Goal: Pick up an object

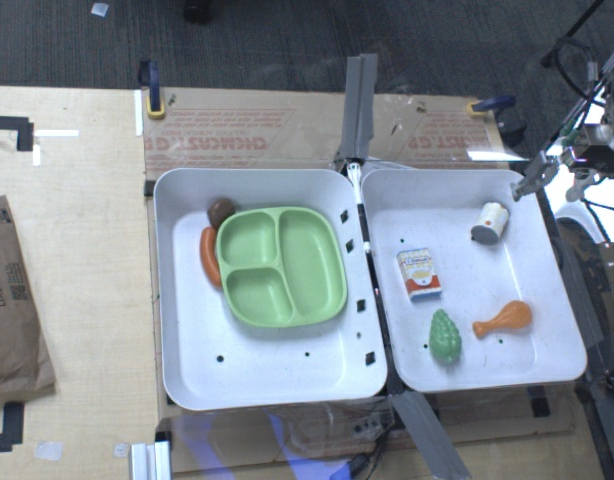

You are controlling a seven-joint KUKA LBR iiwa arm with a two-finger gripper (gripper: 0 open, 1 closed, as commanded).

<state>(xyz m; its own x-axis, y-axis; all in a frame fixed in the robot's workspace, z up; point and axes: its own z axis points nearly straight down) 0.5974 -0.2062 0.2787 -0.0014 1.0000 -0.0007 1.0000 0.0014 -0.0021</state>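
The right bin (547,358) holds a small white and red carton (419,273) near its middle. A white cylinder with a grey end (490,222) lies toward that bin's back right. A knobbly green toy (445,336) sits near the front, and an orange toy drumstick (503,319) lies just right of it. In the left bin (267,373) a green three-compartment plate (282,265) rests flat. An orange sausage-shaped toy (209,256) is tucked against the plate's left rim. A brown round object (221,211) sits just behind that toy.
A grey metal strip (359,108) runs back from the seam between the bins over cardboard (247,133). A brown paper bag (12,298) lies on the wooden bench at far left. Cables and a metal bracket (577,158) crowd the right bin's back right corner.
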